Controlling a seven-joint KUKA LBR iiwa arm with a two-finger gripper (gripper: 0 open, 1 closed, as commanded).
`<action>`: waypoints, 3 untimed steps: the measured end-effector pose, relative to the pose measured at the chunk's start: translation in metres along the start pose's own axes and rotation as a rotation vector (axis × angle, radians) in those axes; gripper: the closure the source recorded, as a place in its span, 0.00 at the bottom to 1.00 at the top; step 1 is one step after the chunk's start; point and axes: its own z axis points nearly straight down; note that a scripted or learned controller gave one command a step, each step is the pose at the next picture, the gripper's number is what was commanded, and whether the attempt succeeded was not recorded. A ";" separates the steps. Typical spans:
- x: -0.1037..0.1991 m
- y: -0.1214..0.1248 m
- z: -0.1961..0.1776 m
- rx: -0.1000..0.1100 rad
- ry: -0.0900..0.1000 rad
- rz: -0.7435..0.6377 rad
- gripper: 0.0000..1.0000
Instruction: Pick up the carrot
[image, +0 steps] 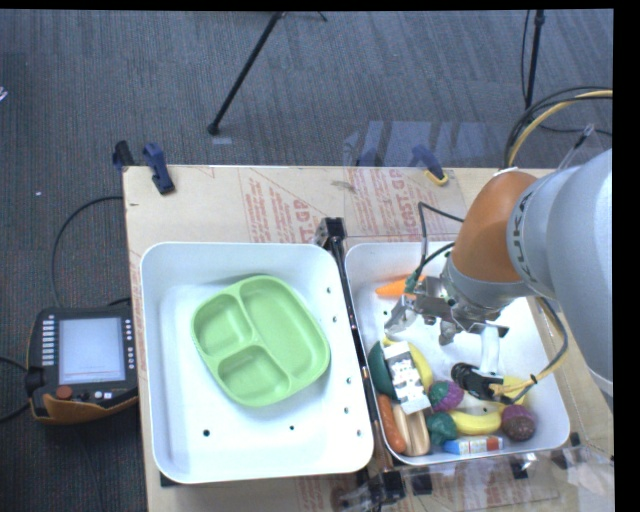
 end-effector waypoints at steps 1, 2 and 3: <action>-0.012 0.055 -0.002 -0.004 0.000 0.074 0.00; 0.014 0.055 -0.001 -0.003 0.000 0.292 0.00; 0.014 0.054 -0.010 0.005 -0.001 0.285 1.00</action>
